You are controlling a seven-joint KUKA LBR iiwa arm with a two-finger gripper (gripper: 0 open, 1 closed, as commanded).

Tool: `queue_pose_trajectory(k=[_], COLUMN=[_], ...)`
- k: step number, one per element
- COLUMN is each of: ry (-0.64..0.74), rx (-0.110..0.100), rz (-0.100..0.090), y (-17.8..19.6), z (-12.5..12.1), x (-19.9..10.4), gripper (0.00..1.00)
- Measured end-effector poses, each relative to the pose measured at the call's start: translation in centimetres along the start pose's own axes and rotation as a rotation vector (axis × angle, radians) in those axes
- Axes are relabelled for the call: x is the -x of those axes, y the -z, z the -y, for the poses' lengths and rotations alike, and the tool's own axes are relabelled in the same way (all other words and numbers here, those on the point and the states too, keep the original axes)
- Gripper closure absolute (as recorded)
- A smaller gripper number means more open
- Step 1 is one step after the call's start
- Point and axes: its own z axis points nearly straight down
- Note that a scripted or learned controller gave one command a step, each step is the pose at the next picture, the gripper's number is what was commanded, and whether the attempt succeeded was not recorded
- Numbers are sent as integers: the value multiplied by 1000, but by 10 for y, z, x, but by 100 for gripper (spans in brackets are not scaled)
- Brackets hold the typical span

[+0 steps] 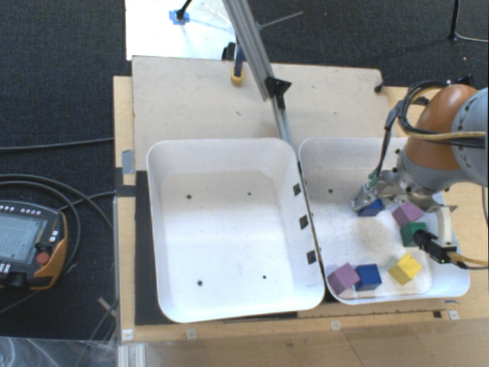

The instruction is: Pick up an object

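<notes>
My gripper [368,200] hangs low in the right bin [336,167], toward its right side, right over a small blue block [374,209] that peeks out beneath it. Whether the block is held cannot be made out. Just right of the gripper lie a purple block [406,213] and a green block [413,232]. Along the bin's front edge sit another purple block [343,277], a blue block [368,275] and a yellow block [405,268].
The left bin [221,228] adjoins the right one along a shared wall. A slanted metal pole [252,44] crosses above the bench behind the bins. The arm's orange band [443,121] and black cables lie at the right edge. A teach pendant [27,243] rests far left.
</notes>
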Motion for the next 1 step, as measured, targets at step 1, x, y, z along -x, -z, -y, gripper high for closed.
queue_pose_trajectory(k=[1], ry=[8], rx=[3], rz=[-3], y=[93], z=[24], x=[-91], gripper=[100])
